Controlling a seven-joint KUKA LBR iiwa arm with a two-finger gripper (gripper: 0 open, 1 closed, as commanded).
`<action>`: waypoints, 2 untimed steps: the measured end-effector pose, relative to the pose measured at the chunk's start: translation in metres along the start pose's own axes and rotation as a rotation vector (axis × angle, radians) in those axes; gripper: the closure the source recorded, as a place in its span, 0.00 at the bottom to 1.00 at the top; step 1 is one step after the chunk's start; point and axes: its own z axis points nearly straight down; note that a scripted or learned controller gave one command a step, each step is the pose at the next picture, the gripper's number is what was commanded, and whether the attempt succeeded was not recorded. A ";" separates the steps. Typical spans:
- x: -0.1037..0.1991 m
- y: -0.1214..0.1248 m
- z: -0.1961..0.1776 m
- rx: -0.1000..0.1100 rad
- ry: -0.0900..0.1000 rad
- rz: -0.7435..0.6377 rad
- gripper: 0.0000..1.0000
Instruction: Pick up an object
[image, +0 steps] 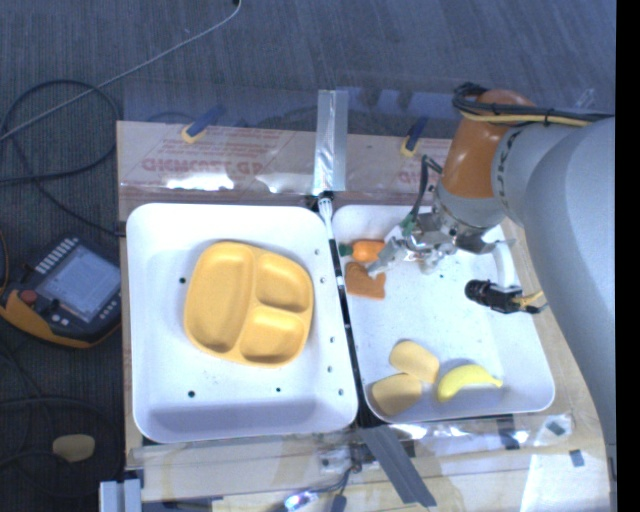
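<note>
Yellow plastic banana (467, 380) and two tan potato-shaped pieces (404, 375) sit well below the gripper (388, 252).
Its fingers' spread cannot be told; orange carrot-like pieces (365, 268) lie just beside its tip, so a centred descent looks wise.

Legible markings
Red print on the cardboard sheet (215, 160) behind the bins appears inverted and too blurred to read; no other text is legible.

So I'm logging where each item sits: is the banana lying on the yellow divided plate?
No, the banana lies in the right bin, near its front edge, while the yellow divided plate sits in the left bin.
</note>
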 end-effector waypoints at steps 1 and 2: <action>0.003 -0.002 0.000 -0.006 -0.013 -0.028 0.00; 0.002 -0.001 0.000 0.003 -0.011 -0.051 0.00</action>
